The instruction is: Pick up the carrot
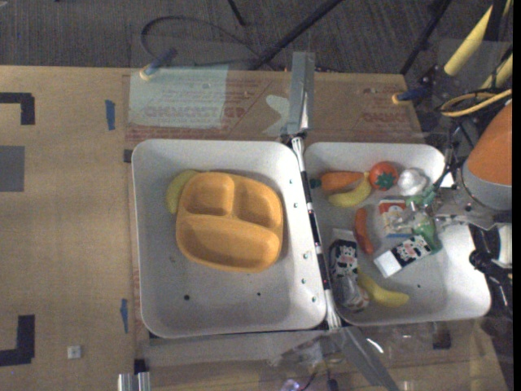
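The carrot [339,180], orange with a dark green end, lies at the back left of the right bin [456,296], touching a yellow banana [354,195] just in front of it. My gripper [423,212] reaches in from the right and hovers low over the cartons in the middle of that bin, about a hand's width right of the carrot and in front of it. Nothing shows held in it.
A red tomato [383,173] and a silvery object [412,181] sit right of the carrot. A red sausage [362,230], milk cartons [407,251] and a second banana [384,293] lie nearer the front. The left bin [155,243] holds an orange divided plate [230,221] and a yellow fruit [177,190].
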Robot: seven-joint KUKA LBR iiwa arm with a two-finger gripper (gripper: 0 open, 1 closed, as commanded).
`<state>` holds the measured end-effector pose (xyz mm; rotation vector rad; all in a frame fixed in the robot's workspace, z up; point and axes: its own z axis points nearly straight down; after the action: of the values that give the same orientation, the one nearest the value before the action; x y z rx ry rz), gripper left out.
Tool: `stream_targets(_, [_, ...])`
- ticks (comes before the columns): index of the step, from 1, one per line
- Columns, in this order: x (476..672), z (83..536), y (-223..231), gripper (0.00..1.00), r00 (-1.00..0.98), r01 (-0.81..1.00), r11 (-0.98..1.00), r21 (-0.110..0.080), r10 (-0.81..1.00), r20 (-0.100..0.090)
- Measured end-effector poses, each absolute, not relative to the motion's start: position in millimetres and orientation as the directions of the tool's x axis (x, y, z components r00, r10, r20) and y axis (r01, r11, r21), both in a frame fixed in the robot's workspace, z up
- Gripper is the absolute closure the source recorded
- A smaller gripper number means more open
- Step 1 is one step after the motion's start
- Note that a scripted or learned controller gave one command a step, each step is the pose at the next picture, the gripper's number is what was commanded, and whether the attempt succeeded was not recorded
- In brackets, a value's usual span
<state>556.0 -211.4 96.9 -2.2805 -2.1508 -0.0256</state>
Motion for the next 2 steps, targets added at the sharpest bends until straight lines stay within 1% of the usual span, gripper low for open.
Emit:
stream_targets(1, [578.2, 95, -201, 0.0, 0.533, 0.846, -0.533, 0.007, 0.846, 0.027])
stream_targets(2, [623.3, 206, -200, 0.0, 0.588, 0.809, -0.588, 0.002, 0.809, 0.0])
